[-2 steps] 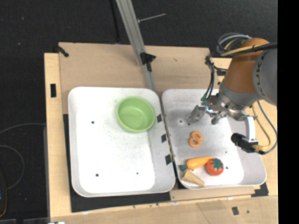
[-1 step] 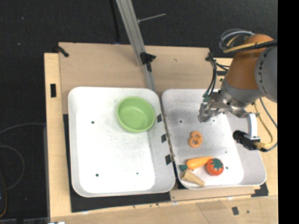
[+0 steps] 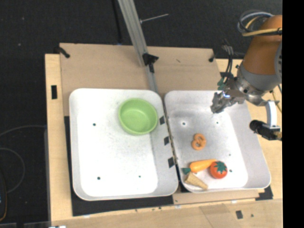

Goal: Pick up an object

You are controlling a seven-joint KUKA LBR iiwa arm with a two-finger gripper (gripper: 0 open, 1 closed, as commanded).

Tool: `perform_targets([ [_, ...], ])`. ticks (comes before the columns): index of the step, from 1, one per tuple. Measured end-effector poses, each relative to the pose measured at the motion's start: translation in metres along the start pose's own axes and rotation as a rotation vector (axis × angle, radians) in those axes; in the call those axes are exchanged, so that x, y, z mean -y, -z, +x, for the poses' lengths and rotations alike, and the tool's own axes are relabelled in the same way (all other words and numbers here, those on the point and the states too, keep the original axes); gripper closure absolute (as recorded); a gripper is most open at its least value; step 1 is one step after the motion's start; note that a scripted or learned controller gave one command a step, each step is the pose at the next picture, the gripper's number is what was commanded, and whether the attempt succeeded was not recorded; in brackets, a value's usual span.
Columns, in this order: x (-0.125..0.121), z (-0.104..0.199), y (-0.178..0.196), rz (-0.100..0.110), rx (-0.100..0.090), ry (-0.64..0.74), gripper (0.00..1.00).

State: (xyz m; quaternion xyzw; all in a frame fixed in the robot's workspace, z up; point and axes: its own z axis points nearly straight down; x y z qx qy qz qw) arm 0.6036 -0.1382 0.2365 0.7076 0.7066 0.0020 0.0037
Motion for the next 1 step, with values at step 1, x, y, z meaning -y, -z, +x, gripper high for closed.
perform_targets([
  [1,-0.0006,-0.0011,0.0137,0.007,-0.002,0.003,1.00],
])
